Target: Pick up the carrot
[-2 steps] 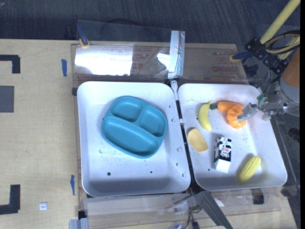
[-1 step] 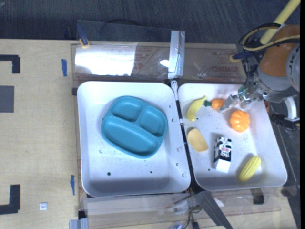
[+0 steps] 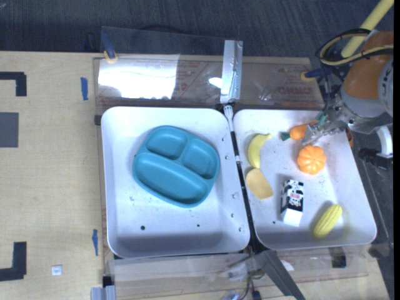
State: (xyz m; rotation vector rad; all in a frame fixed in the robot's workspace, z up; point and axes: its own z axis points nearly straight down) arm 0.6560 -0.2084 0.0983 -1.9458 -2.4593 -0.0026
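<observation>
Camera view, looking down at a slant, covers a desk (image 3: 44, 186) carrying two white bins side by side. The left bin (image 3: 119, 230) holds a blue divided plate (image 3: 177, 164) near its centre.

The right bin (image 3: 356, 186) holds the following items:
- A carrot (image 3: 299, 132), orange with a green end, lies near the bin's far edge, right of a banana.
- The banana (image 3: 256, 149) lies near the bin's left wall, with a pale yellow piece (image 3: 259, 184) just beside it toward the near edge.
- A small pumpkin (image 3: 311, 159) sits just near-side of the carrot, close to it.
- A black-and-white carton (image 3: 292, 201) stands near the bin's middle.
- A corn cob (image 3: 327, 220) lies toward the bin's near right corner.

The arm (image 3: 369, 86) reaches in over the far right corner of the right bin. The tool (image 3: 325, 127) hangs just right of the carrot, above the pumpkin. Whether the tool is released or clenched cannot be told. Contact with the carrot cannot be confirmed.
</observation>
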